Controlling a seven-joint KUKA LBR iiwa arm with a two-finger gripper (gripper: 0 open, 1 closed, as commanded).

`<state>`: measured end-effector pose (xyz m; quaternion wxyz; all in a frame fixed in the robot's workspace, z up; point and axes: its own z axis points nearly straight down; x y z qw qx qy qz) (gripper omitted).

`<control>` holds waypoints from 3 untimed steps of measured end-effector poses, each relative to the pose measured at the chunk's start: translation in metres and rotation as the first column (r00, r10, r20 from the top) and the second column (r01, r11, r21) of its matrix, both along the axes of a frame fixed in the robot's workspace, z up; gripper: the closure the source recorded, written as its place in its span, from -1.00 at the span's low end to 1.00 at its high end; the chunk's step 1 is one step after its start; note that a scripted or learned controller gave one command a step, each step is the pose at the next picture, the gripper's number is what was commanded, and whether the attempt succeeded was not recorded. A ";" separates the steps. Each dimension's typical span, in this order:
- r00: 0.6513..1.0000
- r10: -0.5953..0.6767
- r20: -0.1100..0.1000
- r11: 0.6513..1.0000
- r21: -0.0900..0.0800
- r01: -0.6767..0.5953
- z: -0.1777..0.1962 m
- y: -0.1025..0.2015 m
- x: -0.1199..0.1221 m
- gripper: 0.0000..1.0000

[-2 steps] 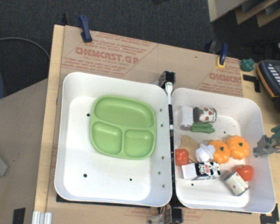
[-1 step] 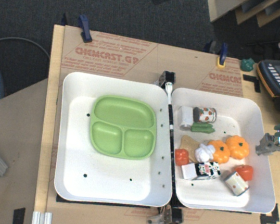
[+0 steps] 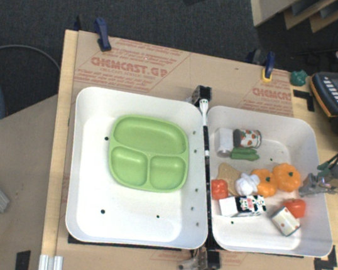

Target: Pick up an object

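My claw point(image 3: 321, 183) sits at the right rim of the right bin point(image 3: 314, 240), low over the edge. I cannot tell from this slanted view how it is set, and nothing shows in it.

Just left of it lies the small orange pumpkin point(image 3: 286, 176), the nearest thing, with a red piece point(image 3: 297, 207) just nearer me along the same rim. Beyond the pumpkin, further left, sit a smaller orange fruit point(image 3: 264, 183) and a white lump point(image 3: 247, 184). Nearer the bench front lie a black-and-white carton point(image 3: 251, 205) and a white block with a dark end point(image 3: 285, 222). At the far side a green stick point(image 3: 244, 154) lies with its long axis left to right beside a small printed can point(image 3: 248, 138).

I judge the pumpkin the natural pick: a short reach left, round, so approach angle matters little, though neighbours crowd it.

The left bin point(image 3: 87, 169) holds a green divided plate point(image 3: 149, 153), well apart.
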<state>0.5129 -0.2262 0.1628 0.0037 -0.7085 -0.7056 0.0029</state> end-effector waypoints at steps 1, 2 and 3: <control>1.000 0.004 0.012 1.000 -0.004 -0.004 0.018 0.002 0.002 1.00; 1.000 0.004 0.015 1.000 -0.005 -0.004 0.028 0.002 0.003 1.00; 1.000 0.004 0.018 1.000 -0.008 -0.004 0.038 0.001 0.003 1.00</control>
